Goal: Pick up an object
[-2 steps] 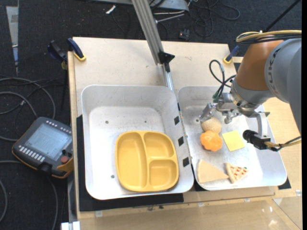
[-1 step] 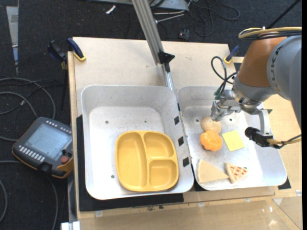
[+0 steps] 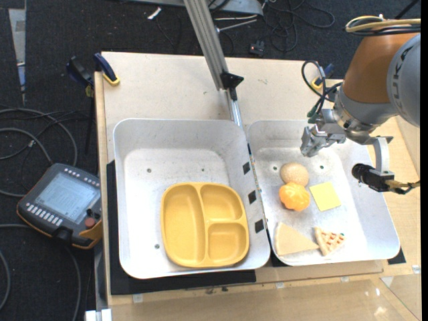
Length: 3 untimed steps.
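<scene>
The tool [image 3: 311, 144] hangs above the right bin [image 3: 374, 239], toward its twelve o'clock side, with nothing between it and the bin floor; whether it is spread or pressed together I cannot tell. This looks like the approach step. The nearest candidate, a pale tan bun [image 3: 294, 174], sits toward seven o'clock of the tool, touching an orange fruit [image 3: 294, 196]. The next move calls for shifting over the bun and descending.
</scene>
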### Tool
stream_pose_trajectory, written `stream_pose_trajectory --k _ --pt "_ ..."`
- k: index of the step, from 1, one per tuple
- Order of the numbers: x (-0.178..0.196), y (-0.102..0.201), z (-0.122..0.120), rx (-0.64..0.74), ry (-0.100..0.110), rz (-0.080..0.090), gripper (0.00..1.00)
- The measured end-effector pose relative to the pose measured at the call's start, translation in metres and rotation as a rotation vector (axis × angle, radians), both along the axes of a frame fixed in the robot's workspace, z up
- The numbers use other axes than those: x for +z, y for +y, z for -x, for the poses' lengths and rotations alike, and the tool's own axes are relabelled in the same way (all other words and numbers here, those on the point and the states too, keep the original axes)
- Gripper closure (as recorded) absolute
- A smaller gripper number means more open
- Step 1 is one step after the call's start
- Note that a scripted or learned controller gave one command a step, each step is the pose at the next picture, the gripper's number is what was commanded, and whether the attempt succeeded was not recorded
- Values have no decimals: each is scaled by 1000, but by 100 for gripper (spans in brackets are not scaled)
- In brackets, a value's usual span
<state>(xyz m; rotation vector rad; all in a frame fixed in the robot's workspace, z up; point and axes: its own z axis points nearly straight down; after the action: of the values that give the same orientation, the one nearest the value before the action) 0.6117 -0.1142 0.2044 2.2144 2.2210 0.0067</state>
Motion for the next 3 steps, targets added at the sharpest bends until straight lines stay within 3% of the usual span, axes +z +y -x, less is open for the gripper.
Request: stream_pose_trajectory --k 2,3 --pt "85 3 -2 0 1 1 100" --pt "63 53 -1 4 9 -2 100"
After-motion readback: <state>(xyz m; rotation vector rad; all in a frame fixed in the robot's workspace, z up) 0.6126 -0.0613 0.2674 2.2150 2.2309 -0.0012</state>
